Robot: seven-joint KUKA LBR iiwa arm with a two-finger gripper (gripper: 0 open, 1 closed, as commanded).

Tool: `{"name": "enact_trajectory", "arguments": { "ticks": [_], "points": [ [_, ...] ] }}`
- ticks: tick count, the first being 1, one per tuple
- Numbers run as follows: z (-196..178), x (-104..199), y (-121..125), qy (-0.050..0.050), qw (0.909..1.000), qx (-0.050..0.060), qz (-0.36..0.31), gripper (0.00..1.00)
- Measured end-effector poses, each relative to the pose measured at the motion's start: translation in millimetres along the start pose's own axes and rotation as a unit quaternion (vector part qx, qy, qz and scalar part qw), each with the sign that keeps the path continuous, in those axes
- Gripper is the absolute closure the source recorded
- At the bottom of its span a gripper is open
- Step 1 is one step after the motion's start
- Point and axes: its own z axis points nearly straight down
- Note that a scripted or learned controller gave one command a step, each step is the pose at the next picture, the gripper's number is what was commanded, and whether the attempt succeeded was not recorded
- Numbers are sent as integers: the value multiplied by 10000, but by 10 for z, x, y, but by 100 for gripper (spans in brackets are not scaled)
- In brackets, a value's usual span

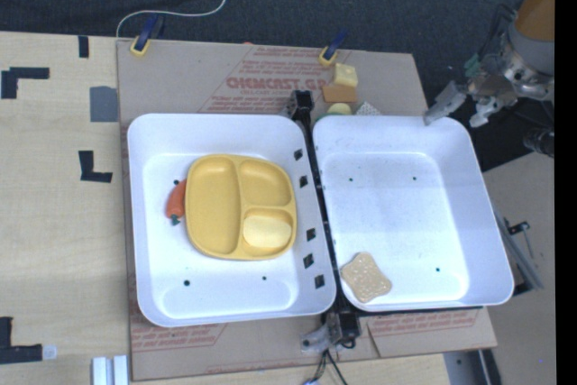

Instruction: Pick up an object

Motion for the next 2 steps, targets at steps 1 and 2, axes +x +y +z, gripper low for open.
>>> {"name": "enact_trajectory", "arguments": {
  "ticks": [1, 2],
  "points": [
    [1531, 231, -340, 0, 10000, -8, -3, 0],
    [1331, 904, 207, -1, 10000, -18, -21, 0]
  ]
}}
